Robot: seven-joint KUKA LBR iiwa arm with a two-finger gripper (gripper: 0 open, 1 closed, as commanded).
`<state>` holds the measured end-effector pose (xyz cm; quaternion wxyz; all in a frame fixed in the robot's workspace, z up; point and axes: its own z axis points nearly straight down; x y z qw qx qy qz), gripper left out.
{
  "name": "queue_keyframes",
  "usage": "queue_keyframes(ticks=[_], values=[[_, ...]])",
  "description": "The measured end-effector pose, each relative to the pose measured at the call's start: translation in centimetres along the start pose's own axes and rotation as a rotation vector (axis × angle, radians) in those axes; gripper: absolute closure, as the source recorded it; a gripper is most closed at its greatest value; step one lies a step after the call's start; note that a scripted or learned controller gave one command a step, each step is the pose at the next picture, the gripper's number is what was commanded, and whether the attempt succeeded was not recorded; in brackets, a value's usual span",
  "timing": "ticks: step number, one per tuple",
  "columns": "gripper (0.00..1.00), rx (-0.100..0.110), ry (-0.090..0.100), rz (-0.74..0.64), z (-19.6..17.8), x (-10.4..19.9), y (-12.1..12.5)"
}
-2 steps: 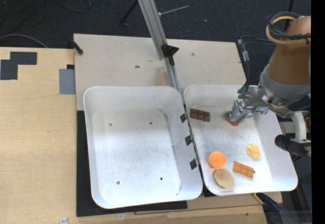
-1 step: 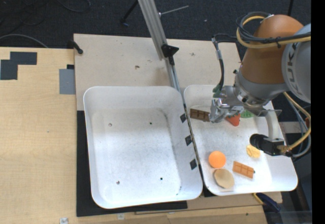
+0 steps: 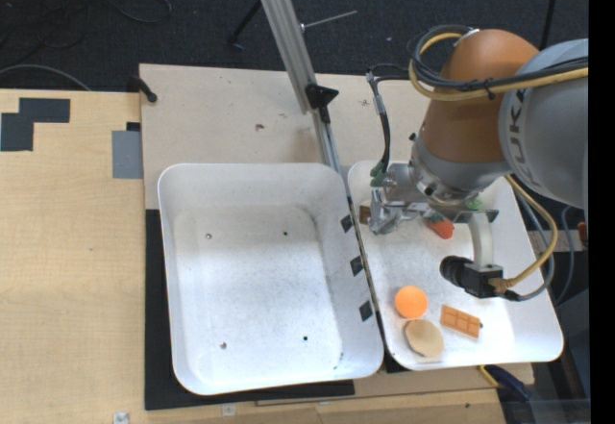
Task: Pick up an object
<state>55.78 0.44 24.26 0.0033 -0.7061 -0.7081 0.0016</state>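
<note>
Object-wise, you've got a few candidates, all in the right bin (image 3: 538,340) at the lower right of the frame: an orange ball (image 3: 411,301), a tan rounded piece (image 3: 424,337) just below it, an orange waffle-looking block (image 3: 460,320) beside those, and a red piece (image 3: 441,229) peeking out from under the wrist. The pincer (image 3: 384,217) sits low over the upper part of that bin, close to the divider edge. Honestly can't tell whether it's spread or pressed together, the wrist hides too much. My guess is it's down there going for the red piece, since that's nearest. The left bin (image 3: 192,220) takes up the middle of the frame on the surface (image 3: 67,249).
</note>
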Motion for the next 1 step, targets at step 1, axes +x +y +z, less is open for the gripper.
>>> queue_keyframes(ticks=[1], values=[[1.0, -0.001, 0.0, -0.002, -0.37, 5.57, -0.62]])
